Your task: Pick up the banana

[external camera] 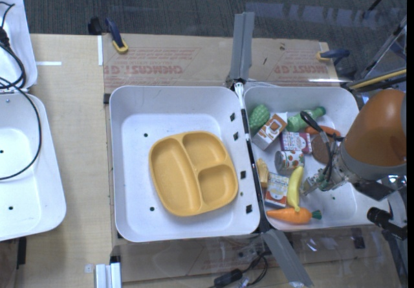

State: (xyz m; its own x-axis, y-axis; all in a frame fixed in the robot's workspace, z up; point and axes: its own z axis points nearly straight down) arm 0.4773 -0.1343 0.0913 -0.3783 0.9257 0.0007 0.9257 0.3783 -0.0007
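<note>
The yellow banana (pixel 295 188) lies in the right bin (pixel 343 206), roughly upright in the view, between a small carton and the gripper. Its lower end almost touches a carrot. My gripper (pixel 315 183) hangs low in the right bin just to the right of the banana, under the grey wrist and the orange band (pixel 381 128). The banana lies beside the gripper, not visibly between its parts.
Around the banana are a carrot (pixel 291 216), a small carton (pixel 277 189), a can (pixel 288 160), a red pouch (pixel 295 142), a box (pixel 272 129) and green items (pixel 260 115). The left bin (pixel 129 151) holds a yellow divided tray (pixel 193 171).
</note>
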